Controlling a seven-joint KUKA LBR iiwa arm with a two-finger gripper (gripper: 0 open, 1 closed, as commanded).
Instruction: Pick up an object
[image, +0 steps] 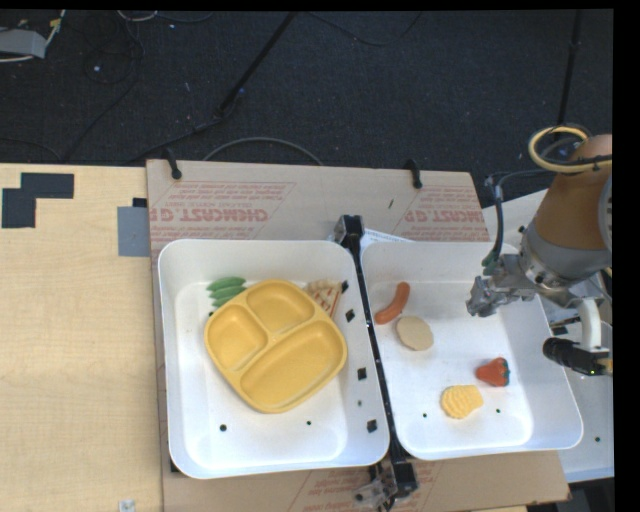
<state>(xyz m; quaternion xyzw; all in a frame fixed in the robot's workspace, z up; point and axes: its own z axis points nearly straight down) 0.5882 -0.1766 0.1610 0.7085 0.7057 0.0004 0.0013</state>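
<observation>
Right bin (520, 425), toy food: sausage (391, 302) at 10 o'clock, likely light, stiff, slick; best pinched mid-length, across its width. Claw (484, 300) at 2 o'clock; spread undeterminable.

Two white bins (262, 455) on brown cardboard (300, 205) with red print. Left bin: a yellow divided tray (276, 343) — green pods (226, 288) at its upper left, a tan waffle piece (325, 295) at its upper right. To the right of the tray: an orange-red sausage (391, 302), a beige disc (414, 333), yellow corn (461, 401), a red strawberry (492, 372) — and the grey gripper (484, 299) under an orange band (570, 210).
</observation>
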